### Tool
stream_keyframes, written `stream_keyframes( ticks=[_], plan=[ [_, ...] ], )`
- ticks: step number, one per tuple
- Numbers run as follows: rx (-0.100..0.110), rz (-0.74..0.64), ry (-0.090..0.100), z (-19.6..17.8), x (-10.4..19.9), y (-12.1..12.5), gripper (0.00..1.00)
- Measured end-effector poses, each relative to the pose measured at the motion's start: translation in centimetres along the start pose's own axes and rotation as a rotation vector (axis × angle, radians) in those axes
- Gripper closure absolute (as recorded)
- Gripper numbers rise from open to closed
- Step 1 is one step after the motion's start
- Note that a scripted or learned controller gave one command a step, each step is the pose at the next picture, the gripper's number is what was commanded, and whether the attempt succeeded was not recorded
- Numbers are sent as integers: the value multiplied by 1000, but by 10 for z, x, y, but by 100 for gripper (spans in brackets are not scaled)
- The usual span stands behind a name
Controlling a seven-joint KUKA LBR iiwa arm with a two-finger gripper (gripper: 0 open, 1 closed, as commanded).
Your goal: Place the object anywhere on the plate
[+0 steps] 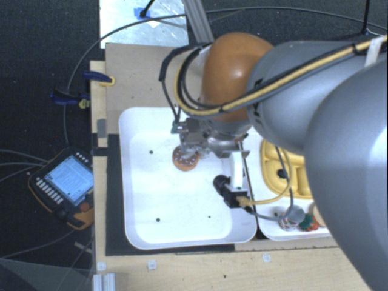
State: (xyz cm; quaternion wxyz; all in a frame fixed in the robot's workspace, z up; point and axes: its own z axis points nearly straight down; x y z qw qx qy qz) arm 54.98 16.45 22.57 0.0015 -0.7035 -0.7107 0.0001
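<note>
Standing at the front of the desk (182, 265), the closest stuff to me is the near corner of the right bin (273, 232), where a little grey-and-red clutter (297, 220) is sitting. That bit isn't part of the job as far as I can judge.

A bit further in, the object (186, 160), a small round brown thing, is lying flat on the floor of the left bin (182, 223), roughly mid-bin and toward the far half. The end effector (193, 143) is hanging right over it, touching or just about touching its top edge. Honestly I can't tell whether it's released or clenched, the wrist is blocking that, so I'm not calling this a grasp.

So I'm reading this as the pick step, and the task is barely started. The plate (276, 156) is the yellow one in the right bin, and the arm (315, 102) is covering most of it.

What I'd want here: come down centred on the object, not off to its far side like it's looking now, since a low, flat piece is probably going to skid out if it gets pinched off-centre. Then lift clear of the wall between the bins before swinging across, and watch the loose cables (242, 202) dangling beside the wrist.

Further back the orange band (233, 71) is looming over everything.
</note>
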Motion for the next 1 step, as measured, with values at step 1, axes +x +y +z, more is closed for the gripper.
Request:
stream_keyframes(
  ticks=[1],
  plan=[
    [-2,6,-1,-1,-4,1,0]
  ],
)
